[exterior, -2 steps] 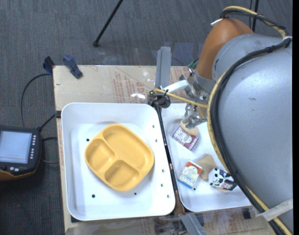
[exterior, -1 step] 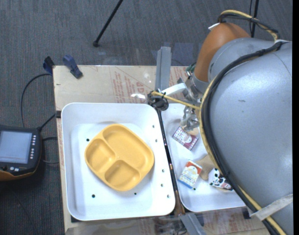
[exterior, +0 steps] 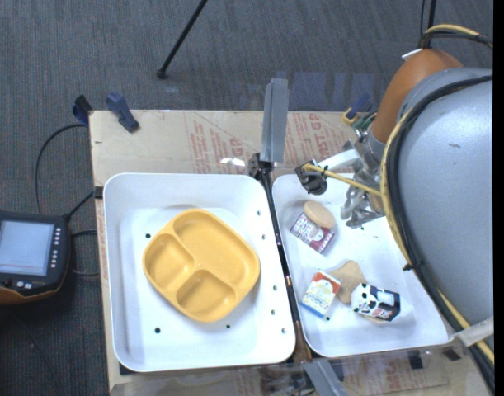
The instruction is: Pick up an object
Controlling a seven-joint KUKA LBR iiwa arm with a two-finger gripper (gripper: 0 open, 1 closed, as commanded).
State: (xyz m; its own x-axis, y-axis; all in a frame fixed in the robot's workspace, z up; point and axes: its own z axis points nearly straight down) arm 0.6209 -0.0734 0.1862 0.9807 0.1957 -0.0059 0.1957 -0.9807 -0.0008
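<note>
The right bin (exterior: pixel 416 316) holds several small items. A tan oval piece (exterior: pixel 320 214) lies on a maroon packet (exterior: pixel 311 233) near the bin's upper left. Lower down, a red, white and blue box (exterior: pixel 322 294) sits beside a tan bread-shaped piece (exterior: pixel 348 275) and a black-and-white carton (exterior: pixel 376 304). My gripper (exterior: pixel 355 209) hangs over the upper middle of this bin, just right of the tan oval piece and above the other items. Nothing shows between it and the bin floor.
The left bin (exterior: pixel 124 304) carries a yellow divided plate (exterior: pixel 201 264). The big grey arm (exterior: pixel 449 196) covers the right bin's right side. A grey post (exterior: pixel 275 122) stands behind the divider between the bins. A pendant (exterior: pixel 25 250) lies left of the bench.
</note>
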